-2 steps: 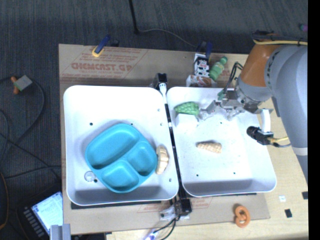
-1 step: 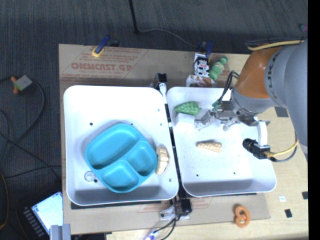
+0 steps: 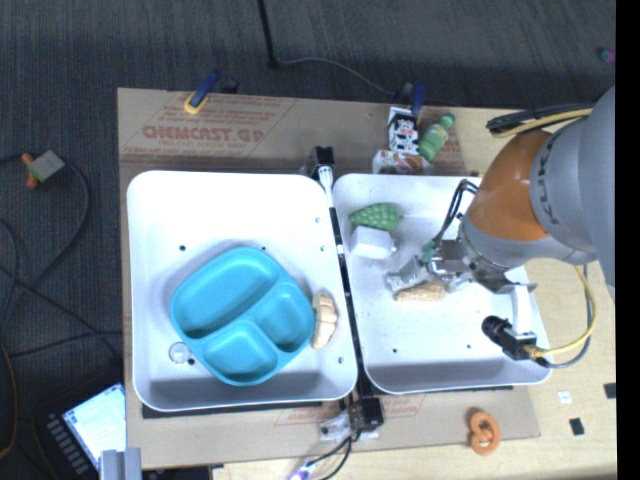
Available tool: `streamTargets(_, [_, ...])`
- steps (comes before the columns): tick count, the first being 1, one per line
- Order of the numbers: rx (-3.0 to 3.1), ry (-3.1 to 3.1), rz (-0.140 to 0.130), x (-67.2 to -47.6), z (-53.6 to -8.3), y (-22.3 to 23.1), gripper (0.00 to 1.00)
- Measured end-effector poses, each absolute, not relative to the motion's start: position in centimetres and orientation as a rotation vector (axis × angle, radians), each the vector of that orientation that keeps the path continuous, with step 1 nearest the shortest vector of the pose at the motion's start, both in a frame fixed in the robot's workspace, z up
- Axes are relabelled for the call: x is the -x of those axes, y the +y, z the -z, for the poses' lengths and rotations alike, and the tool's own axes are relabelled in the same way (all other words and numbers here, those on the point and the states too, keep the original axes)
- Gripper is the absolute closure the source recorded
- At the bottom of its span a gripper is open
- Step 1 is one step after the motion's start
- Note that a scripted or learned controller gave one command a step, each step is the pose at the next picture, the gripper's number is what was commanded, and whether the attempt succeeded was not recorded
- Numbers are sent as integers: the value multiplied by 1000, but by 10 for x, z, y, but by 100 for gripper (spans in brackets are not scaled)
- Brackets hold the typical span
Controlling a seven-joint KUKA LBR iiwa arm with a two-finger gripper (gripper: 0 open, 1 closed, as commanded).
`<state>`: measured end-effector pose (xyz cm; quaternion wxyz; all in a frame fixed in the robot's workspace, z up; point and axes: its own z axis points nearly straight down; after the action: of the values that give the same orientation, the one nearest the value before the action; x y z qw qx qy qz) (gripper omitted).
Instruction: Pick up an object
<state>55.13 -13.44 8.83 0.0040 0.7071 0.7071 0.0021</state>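
Gripper (image 3: 413, 268) beside tan object (image 3: 420, 291)

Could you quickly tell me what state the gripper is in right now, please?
Gripper: low in the right bin, right at a tan object; open or closed cannot be told, and no grasp is visible.

Bright, even light falls from above, the white bins (image 3: 240, 190) shine, shadows are soft, and everything looks a little blurry.

A pretzel (image 3: 483, 430) lies on the bench (image 3: 200, 138), near blue clamps (image 3: 203, 90)
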Motion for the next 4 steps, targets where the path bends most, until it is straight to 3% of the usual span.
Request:
streamTargets(1, [-2215,2212,-5,-551,-98,-136,100])
streamTargets(2, [-2220,2222,0,-608,-113,-119,100])
streamTargets(3, [-2219,2222,1,-659,-88,-116,100])
streamTargets(4, [-2219,2221,0,-669,-127,-95,100])
